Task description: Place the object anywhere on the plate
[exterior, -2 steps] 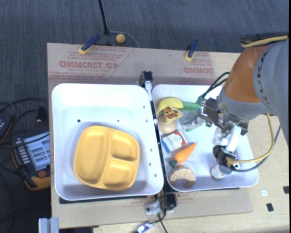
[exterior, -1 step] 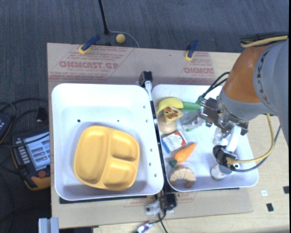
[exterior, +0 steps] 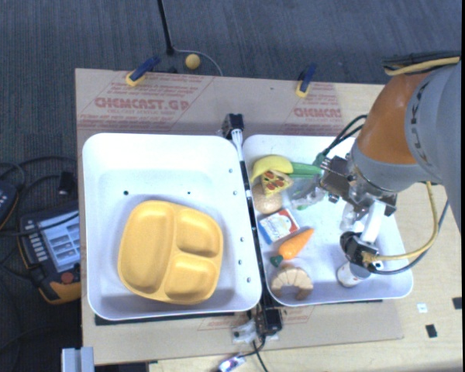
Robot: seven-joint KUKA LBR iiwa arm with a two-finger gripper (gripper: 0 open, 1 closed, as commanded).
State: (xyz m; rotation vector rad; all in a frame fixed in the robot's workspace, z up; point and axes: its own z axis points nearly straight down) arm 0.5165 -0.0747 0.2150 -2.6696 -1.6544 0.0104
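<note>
The claw (exterior: 331,183) sits low over the right bin (exterior: 325,140), and the grey arm with its orange band covers it from above, so whether it is open or closed cannot be told, nor whether it holds anything. Just left of the claw a green piece (exterior: 304,167) and a clear, glassy item (exterior: 306,197) lie close against it, and their shapes are hard to make out. Further left is a yellow toy food with a red-spotted face (exterior: 272,173). Below and left of the claw lie a small white, red and blue packet (exterior: 279,225), an orange carrot (exterior: 296,242) and a tan bread-like piece (exterior: 292,281). A small pale round thing (exterior: 347,274) sits below the claw, partly covered. Which of these is the object to move cannot be told. The yellow sectioned plate (exterior: 170,250) lies well to the claw's left, in the left bin (exterior: 139,149). Both bins rest on a pale brown board with red lettering (exterior: 147,103), held by blue and yellow clamps (exterior: 142,70) at its far edge. Dark grey carpet (exterior: 62,22) surrounds it, and a handheld control unit (exterior: 50,242) lies far left, partly cut off.
</note>
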